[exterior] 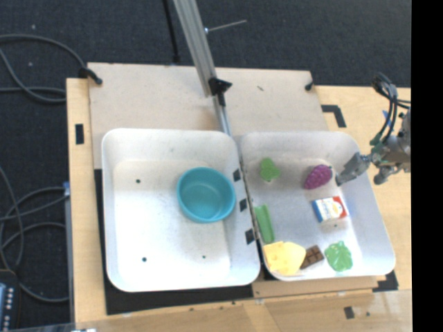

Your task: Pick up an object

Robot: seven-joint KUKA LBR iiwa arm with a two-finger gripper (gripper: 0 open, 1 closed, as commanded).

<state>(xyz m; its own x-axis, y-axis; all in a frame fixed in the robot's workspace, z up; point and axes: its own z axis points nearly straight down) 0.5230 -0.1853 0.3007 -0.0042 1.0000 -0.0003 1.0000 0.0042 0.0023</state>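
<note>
Camera view puts the two-finger gripper (365, 169) at the right white bin's (367, 251) right rim, fingers spread and holding nothing. Just left of it lies a purple grape cluster (318, 176); a small white carton (328, 208) sits below-left, nothing between them.

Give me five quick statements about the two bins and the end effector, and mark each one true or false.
1. The blue bowl sits in the left bin. True.
2. The purple grapes lie in the left bin. False: they lie in the right bin.
3. The end effector is at the right bin's right edge. True.
4. The end effector holds the blue bowl. False: the bowl rests far from it.
5. The yellow item lies near the right bin's front edge. True.
</note>
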